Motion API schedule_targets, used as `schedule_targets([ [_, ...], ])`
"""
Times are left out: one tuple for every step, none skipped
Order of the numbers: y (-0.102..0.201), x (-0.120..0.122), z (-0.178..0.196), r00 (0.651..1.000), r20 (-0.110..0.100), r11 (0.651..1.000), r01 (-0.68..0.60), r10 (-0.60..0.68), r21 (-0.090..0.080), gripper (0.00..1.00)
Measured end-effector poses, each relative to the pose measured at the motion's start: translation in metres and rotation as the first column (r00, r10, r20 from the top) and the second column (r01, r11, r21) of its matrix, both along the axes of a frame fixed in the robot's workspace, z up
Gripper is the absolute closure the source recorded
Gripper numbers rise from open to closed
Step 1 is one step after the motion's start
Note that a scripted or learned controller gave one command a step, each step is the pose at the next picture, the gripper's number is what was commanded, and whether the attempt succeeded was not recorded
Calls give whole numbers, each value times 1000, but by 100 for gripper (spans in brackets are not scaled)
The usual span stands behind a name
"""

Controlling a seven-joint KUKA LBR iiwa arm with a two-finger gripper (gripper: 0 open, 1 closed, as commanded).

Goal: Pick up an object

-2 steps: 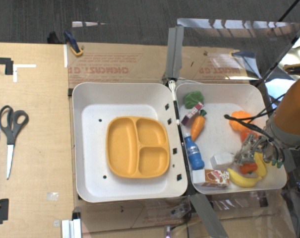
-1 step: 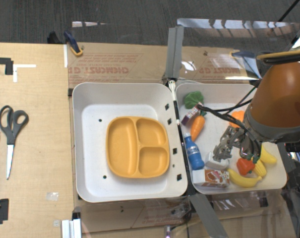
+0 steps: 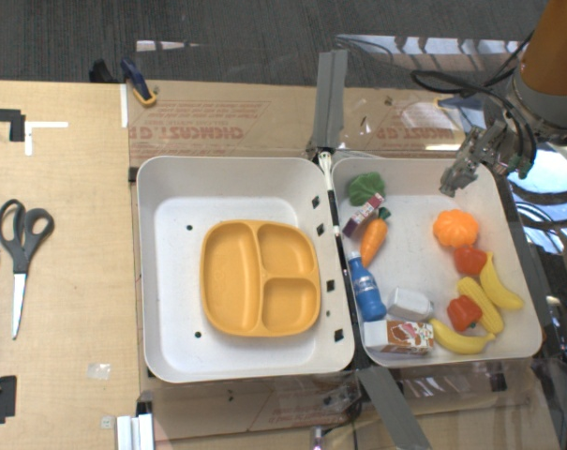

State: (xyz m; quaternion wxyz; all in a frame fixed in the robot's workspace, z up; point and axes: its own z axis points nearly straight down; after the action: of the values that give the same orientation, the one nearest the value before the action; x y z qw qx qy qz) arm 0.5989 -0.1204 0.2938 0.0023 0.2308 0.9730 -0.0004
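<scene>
Two bananas (image 3: 475, 322) are lying at the near end of the right bin (image 3: 410, 191), well below the gripper (image 3: 458, 178). One orange (image 3: 455, 229) is sitting just beneath it, one carrot (image 3: 373, 238) off to its left. Whether it is gripping anything, I cannot tell.

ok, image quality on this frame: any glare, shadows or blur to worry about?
Camera view: even, soft light; the tray and right-bin toys are sharp with only faint shadows. Glare streaks sit on the clear sheet behind the right bin. The gripper at that bin's far right corner is small and slightly soft, its fingers unreadable. The scissors at left are crisp.
</scene>
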Motion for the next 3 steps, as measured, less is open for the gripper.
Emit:
schedule_targets([
  [0,0,0,1000,0,1000,0,0,0,0],
  [-100,28,-155,999,-2,999,39,-39,0,0],
  [-86,34,-200,995,0,995,97,-97,1,0],
])
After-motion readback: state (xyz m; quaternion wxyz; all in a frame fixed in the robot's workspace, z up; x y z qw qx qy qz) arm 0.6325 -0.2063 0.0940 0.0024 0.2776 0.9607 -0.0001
